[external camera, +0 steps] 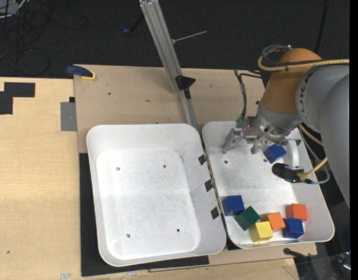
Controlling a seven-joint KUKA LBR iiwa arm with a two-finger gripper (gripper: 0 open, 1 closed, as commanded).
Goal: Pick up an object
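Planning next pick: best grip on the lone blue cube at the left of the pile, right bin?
Come straight down on the blue cube and pinch its upper-left and lower-left faces' opposites carefully: the left and top sides are free, while the green cube crowds its lower right.

Blocks (pixel 263 219) clustered in right bin (pixel 325 229) (near front edge)

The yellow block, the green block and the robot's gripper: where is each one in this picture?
yellow block (pixel 262 230): camera view, on its top face.
green block (pixel 247 217): camera view, on its top face.
gripper (pixel 249 140): camera view, at the fingers' end, above the right bin.
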